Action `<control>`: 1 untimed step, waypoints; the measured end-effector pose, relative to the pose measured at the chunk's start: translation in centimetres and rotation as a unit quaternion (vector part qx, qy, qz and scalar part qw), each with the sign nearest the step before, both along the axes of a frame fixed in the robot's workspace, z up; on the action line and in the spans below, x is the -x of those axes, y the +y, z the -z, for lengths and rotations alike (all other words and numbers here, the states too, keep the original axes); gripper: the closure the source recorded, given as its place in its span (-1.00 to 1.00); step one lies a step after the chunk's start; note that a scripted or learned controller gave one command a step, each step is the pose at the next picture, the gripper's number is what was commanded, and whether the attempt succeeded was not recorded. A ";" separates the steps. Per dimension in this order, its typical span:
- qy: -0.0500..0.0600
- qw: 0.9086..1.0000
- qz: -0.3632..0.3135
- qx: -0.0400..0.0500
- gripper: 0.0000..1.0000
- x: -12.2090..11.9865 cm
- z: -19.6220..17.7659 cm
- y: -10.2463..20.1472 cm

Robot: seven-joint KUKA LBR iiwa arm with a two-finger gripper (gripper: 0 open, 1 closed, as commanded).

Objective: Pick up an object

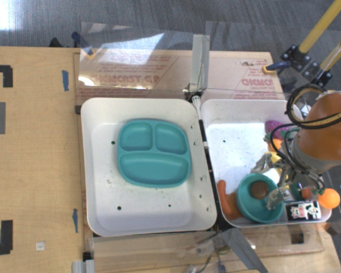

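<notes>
The left bin (96, 152) held a teal divided plate (154, 153), lying flat near its middle, with two small compartments toward the far side and one long compartment toward the near side. A narrow divider (200, 67) ran between the two bins at their far end, and clear plastic panels (137, 61) stood behind them over printed cardboard.

In the right bin (233, 129), an orange carrot-like piece (225, 201) lay against the left wall at the near corner, touching a teal bowl (257, 199) that sat by the near edge. Something brown rested inside the bowl. A purple object (273, 128) showed partly behind the arm near the right wall, and a small orange ball (329, 198) lay at the near right corner beside a small white-and-black item (304, 210).

The gripper (277, 178) hung over the right rim of the teal bowl, its metal fingers (263, 162) spread apart, nothing visibly between them. The grey arm with its orange band (327, 127) rose above it at the right.
</notes>
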State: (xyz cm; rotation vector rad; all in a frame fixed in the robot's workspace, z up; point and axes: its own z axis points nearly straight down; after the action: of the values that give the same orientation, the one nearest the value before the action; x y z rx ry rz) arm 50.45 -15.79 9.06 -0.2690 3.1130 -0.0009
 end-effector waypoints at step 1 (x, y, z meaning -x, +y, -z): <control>0.002 1.000 0.010 0.002 -1.00 -6.6 0.2 -6.5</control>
State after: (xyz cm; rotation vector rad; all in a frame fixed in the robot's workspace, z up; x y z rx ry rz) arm 57.06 -22.31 8.89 -0.2381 3.1200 -0.0053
